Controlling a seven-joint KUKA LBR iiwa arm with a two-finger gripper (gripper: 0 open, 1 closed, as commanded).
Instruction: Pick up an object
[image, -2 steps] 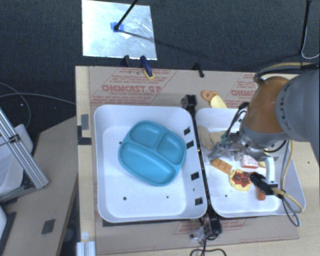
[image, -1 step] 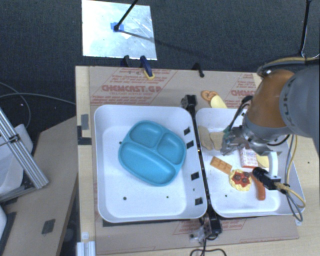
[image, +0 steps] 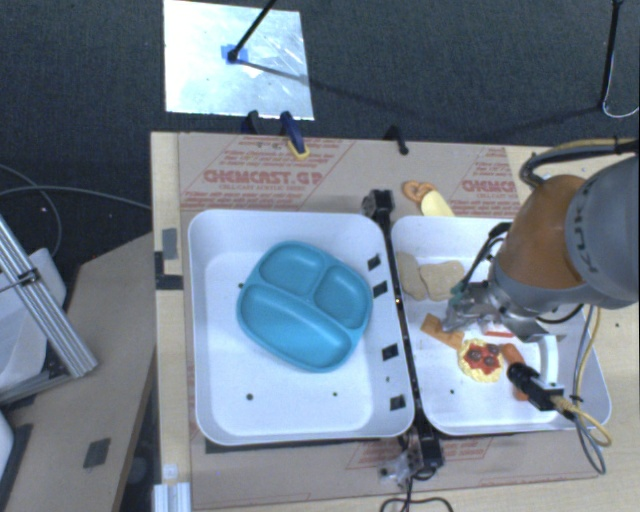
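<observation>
The right bin holds several toy food pieces. A tan bread slice lies near its left wall, beside a paler tan piece. An orange strip lies lower down. A round pizza-like piece with red topping sits toward the front. My gripper hangs low over the bin's middle, just above the orange strip and the pizza piece, between them and the bread slice. The arm's grey body and orange band cover the right part of the bin.
The left bin holds a blue divided plate. A yellow piece and a brown piece lie on the cardboard behind the right bin. A black ridge divides the bins. Cables trail by the front right corner.
</observation>
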